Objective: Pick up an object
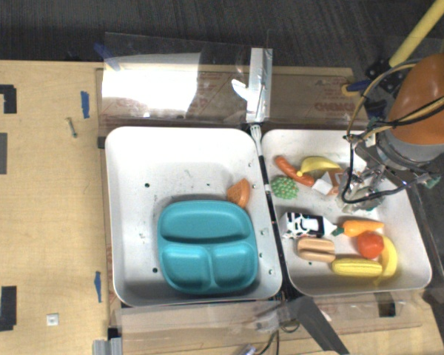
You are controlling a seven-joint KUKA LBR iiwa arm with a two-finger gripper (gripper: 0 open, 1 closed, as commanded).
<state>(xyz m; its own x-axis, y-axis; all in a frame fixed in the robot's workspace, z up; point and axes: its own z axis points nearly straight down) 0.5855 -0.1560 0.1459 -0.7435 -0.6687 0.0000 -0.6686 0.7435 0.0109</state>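
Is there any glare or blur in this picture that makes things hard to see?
Camera view: strong glare on the clear plastic sheet behind the left bin; soft shadow under the teal divided plate; the gripper area is blurred and cluttered with cables.

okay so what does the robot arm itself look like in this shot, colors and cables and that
The arm is grey with a rounded orange band above the wrist. Black cables loop loosely around it down toward the end effector, a small dark and metallic assembly. Its finer details are too cluttered to make out.
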